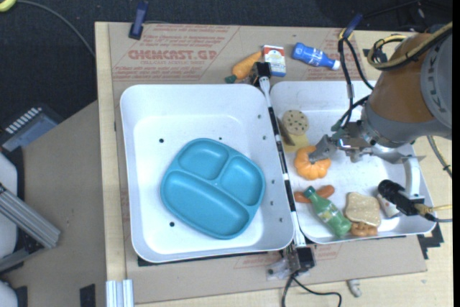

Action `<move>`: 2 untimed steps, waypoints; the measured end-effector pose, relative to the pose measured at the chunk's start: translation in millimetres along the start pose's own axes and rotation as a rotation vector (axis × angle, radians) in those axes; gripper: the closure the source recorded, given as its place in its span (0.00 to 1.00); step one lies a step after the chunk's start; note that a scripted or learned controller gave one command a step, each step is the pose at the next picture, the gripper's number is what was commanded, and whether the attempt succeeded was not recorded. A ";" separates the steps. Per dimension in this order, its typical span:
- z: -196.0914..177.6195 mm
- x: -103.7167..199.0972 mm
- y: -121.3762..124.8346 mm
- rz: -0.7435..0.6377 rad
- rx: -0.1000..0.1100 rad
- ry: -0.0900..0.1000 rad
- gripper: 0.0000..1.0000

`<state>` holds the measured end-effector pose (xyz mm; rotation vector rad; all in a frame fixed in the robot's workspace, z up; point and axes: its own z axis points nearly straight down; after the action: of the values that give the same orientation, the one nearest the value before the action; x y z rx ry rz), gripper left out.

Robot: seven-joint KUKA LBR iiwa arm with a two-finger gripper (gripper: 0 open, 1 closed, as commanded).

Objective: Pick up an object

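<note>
- I see the arm [410, 93] reaching in from the right, over the right bin [316, 91].
- The gripper [327, 147] is low over this bin, just above the orange pumpkin [313, 166] and very close to its top. I cannot tell from this view if it touches the pumpkin.
- I also cannot tell whether the gripper is spread or pressed together, because the view is too small and dark at that place.
- The pumpkin lies near the left wall of the right bin, about in the middle of its length.
- Behind the pumpkin stands a beige cylinder [294, 124] with dark holes.
- In front of the pumpkin lie a small orange-red piece [325, 190] and a green bottle [328, 212] on its side, next to each other.
- Right of the bottle is a slice of bread [361, 208].
- The left bin [144, 118] holds a blue divided plate [212, 187].
- On the tabletop [180, 47] behind the bins lie an orange toy [248, 65], a small carton [274, 60] and a blue bottle [315, 56].
</note>
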<state>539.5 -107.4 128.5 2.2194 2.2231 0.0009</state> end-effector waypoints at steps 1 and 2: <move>44.4 13.6 9.1 0.001 0.003 0.001 0.00; 34.3 13.5 9.5 0.001 0.001 0.000 1.00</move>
<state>549.0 -93.9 94.2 2.2215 2.2223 -0.0001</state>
